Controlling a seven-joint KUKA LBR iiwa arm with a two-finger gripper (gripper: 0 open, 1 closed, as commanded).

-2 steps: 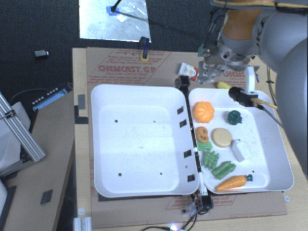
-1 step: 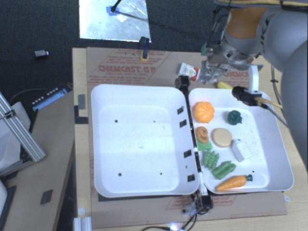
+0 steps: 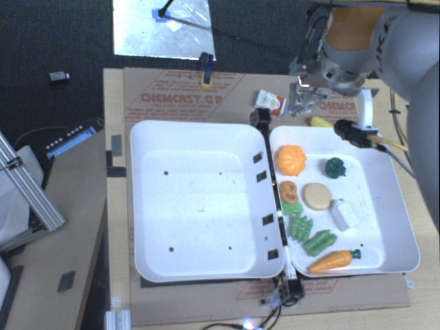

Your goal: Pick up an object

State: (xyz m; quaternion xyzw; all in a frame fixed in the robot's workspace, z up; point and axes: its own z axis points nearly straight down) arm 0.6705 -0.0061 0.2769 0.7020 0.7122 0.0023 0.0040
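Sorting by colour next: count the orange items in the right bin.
3: the pumpkin near the bin's upper left, the carrot at the bottom edge, and a small pretzel-like piece by the divider between them.

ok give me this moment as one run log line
arm: above right bin's far edge | pincer: nothing seen held | right bin: pumpkin, carrot, green beans, others | left bin: no items seen | pick: not done

Grey arm entering from the right, orange band above the wrist, hand (image 3: 302, 105) pointing down
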